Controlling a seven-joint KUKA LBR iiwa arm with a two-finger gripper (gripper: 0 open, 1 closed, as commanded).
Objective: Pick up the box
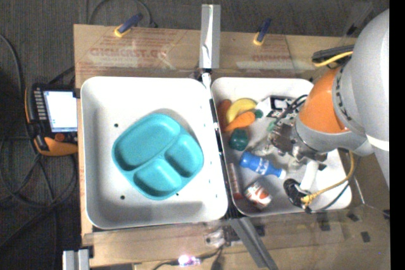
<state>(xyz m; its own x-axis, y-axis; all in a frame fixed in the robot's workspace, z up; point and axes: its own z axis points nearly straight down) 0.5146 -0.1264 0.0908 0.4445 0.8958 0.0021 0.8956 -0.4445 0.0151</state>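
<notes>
In the right bin (329, 202), a narrow reddish-brown box (233, 181) lies against the left wall near the front. My gripper (277, 138) hangs low over the middle of that bin, under the orange-banded wrist (319, 114). It is to the right of the box and a little behind it, directly above a blue bottle (259, 165). The wrist body covers much of the gripper. I see nothing lifted out of the bin.
The right bin also holds a yellow banana (239, 108), an orange carrot-like piece (242, 120), a teal ball (238, 140) and a red and white can (257, 193). A turquoise divided tray (158, 155) lies in the left bin (101, 104). A yellow cable (326, 193) loops at the front right.
</notes>
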